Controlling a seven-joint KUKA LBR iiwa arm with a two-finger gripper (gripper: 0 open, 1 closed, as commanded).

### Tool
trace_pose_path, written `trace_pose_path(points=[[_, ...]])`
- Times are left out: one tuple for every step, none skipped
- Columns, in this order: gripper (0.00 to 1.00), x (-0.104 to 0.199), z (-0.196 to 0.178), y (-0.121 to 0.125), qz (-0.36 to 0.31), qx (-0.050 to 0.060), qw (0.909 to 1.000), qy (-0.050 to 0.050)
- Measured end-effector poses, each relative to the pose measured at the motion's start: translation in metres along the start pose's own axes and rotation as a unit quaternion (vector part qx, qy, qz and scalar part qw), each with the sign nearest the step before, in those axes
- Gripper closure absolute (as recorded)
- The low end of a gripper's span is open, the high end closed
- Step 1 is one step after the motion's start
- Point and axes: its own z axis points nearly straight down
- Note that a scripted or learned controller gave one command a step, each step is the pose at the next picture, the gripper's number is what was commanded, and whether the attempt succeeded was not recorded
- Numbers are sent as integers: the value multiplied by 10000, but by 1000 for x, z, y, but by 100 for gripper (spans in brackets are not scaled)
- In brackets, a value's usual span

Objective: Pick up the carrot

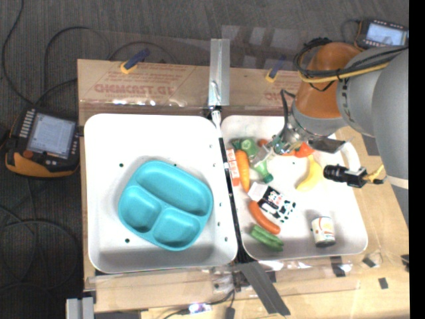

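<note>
Camera view: gripper [284, 143] low in right bin [345, 244] near its back edge; cannot tell how its fingers stand. Carrot [243, 169] lies by that bin's left wall. Left bin [106, 131] holds teal tray [166, 203].

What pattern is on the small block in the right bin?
Black-and-white cow-like patches on the small block, seen in the camera view.

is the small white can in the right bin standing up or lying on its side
Lying on its side. The small white can rests lengthwise on the floor of the right bin, near its lower right corner, apart from the other items.
</note>
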Motion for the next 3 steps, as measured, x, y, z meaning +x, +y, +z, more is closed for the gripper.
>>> trace_pose_path(points=[[100,-47,-35,7,682,37,9977,38],[0,-47,-35,7,682,35,9977,33],[0,17,-61,18,-356,29,9994,47]])
